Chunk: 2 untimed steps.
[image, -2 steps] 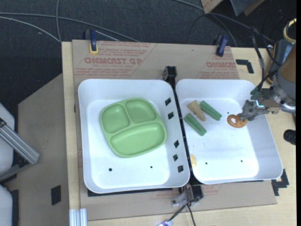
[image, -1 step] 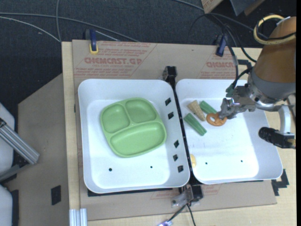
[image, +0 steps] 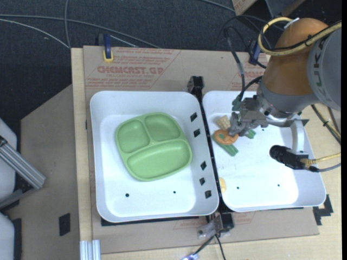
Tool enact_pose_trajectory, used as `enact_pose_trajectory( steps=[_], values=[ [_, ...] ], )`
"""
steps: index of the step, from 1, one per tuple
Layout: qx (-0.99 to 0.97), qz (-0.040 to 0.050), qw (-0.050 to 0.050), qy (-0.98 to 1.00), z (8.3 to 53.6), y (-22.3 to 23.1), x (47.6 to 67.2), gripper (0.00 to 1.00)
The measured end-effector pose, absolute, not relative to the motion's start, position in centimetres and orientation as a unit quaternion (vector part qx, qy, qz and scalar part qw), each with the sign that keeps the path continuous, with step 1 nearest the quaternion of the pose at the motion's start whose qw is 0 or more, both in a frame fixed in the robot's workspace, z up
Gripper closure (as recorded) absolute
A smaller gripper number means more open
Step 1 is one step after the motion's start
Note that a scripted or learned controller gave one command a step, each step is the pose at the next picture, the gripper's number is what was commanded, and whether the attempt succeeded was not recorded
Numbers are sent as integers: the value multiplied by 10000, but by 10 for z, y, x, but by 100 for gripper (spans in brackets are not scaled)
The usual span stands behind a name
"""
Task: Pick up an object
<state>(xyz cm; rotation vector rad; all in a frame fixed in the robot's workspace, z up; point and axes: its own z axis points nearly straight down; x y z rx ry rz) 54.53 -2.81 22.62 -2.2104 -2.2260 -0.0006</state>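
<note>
In the right bin (image: 282, 196) a small orange toy with green parts (image: 226, 140) lies near the bin's left wall, with a tan piece (image: 223, 123) just above it. My gripper (image: 236, 130) hangs right over that toy's upper right side, fingertips down at it. A green stick-like part (image: 231, 149) pokes out below the toy. Nothing is visibly lifted.
A green divided plate (image: 153, 145) lies in the left bin (image: 108, 188). A small yellowish bit (image: 222, 185) rests by the divider at the right bin's lower left. Black clips line the divider between the bins. The right bin's lower half is bare white floor.
</note>
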Motion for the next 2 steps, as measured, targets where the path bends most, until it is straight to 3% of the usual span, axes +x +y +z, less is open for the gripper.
enact_pose_trajectory(
  steps=[2],
  values=[
    [-7050,-3,12,-7092,216,85,547,100]
  ],
)
